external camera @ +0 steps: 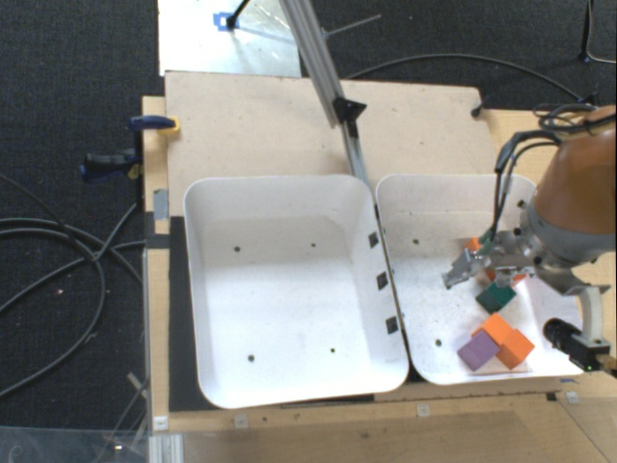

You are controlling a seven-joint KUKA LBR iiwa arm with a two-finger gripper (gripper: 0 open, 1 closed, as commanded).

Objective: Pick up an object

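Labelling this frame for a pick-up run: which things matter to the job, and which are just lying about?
Job:
claw
green block
orange block
purple block
right bin

Lying about:
left bin
blue clamp
floor cables

Two bins side by side on a bench (289, 123). Left bin (207, 210) beside right bin (415, 201), walls touching in the middle. Arm (578, 191) over the right bin, gripper (482, 270) low inside it. Three blocks in the right bin, near its front right corner. One block (496, 297) just under the gripper. Two more blocks (476, 351) (508, 340) in front of it, touching each other. Pole (318, 56) behind, slanting down to between the bins.
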